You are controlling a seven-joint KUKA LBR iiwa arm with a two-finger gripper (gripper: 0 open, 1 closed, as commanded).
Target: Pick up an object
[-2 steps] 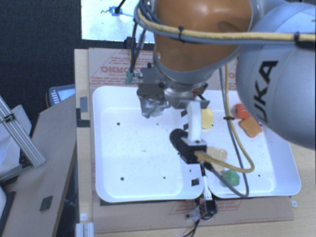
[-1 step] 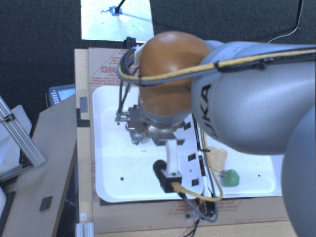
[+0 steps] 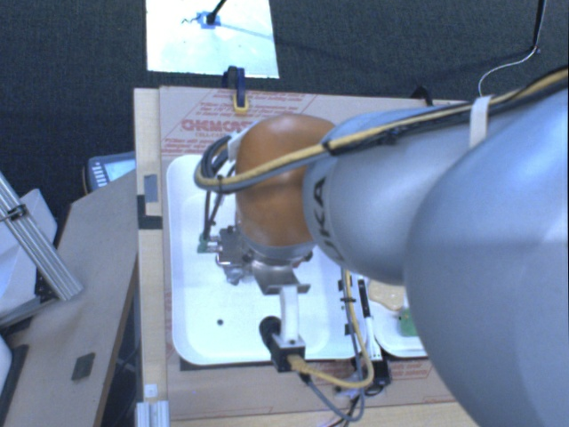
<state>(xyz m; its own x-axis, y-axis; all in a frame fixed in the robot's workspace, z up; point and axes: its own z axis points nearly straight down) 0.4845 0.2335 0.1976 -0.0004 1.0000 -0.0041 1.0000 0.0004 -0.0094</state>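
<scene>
Grey arm [image 3: 427, 229] hides claw, object.

A bulky, smooth grey metal arm [image 3: 462, 238] is seen, capped by a rounded orange band [image 3: 271, 181] above the wrist. Yellow and black cables [image 3: 267, 169] are looped along it, bound by a white tie [image 3: 478, 118].

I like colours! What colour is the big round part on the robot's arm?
Orange. The band shows plainly in the camera view, above the left bin.
</scene>
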